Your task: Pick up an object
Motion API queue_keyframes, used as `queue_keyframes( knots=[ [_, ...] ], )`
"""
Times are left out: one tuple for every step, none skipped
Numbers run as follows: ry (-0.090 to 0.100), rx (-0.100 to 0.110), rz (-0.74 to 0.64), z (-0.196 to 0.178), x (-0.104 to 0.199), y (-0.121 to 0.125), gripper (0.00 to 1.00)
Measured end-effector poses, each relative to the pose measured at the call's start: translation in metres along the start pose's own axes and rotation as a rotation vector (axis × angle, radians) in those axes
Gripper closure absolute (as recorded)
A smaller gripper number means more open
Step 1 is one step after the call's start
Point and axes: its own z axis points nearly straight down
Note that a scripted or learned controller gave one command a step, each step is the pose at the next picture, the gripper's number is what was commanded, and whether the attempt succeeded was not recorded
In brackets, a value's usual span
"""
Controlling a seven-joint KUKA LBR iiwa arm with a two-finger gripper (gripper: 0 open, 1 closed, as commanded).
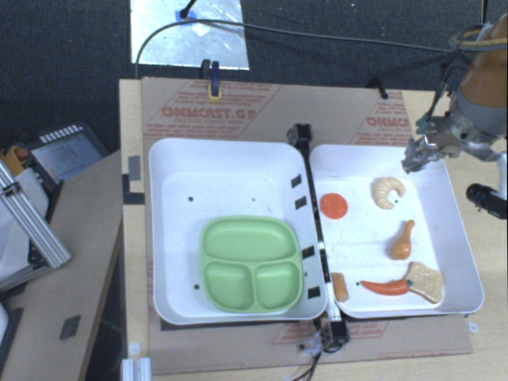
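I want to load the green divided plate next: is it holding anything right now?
Empty. The green divided plate in the left bin shows three bare compartments, nothing lying in them.

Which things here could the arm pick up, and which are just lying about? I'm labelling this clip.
Belong to the job:
pincer
pale curled croissant
flat round red slice
orange drumstick
long red chilli pepper
tan toast slice
small orange block

Just lying about:
green three-compartment plastic tray
shiny metal sheet
grey calculator-like device
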Motion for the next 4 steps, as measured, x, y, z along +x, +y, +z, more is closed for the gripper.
queue_keyframes(
  knots=[
    [0.003,0.007,-0.005,0.005,0.062,-0.005,1.0],
    [0.002,0.006,-0.003,0.017,0.11,-0.002,1.0],
    [0.004,0.005,-0.007,0.014,0.174,-0.003,1.0],
    [0.003,0.005,-0.006,0.011,0.235,-0.008,1.0]
  ],
)
